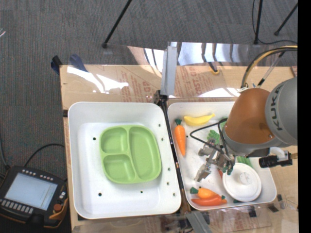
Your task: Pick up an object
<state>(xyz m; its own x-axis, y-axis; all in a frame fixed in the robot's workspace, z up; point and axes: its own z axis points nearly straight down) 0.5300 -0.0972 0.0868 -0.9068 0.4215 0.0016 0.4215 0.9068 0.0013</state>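
End effector [208,165], fingers apparently apart and empty, hovers beside the carrot [180,138]: light, rigid, slippery plastic; grip mid-body.

Grey arm [284,113] w/ orange band reaches in from right, wrist angled down-left, gripper [203,173] low, fingers slightly apart, nothing between them.

One camera stood fixed above the surface [87,84] and looked down on it at a slant. It sat far enough back to take in both bins whole, the left bin [77,154] and the right bin [268,178] side by side, with grey floor [58,23] beyond the far edge. The arm [252,118] entered from the right of the frame, close under the lens.
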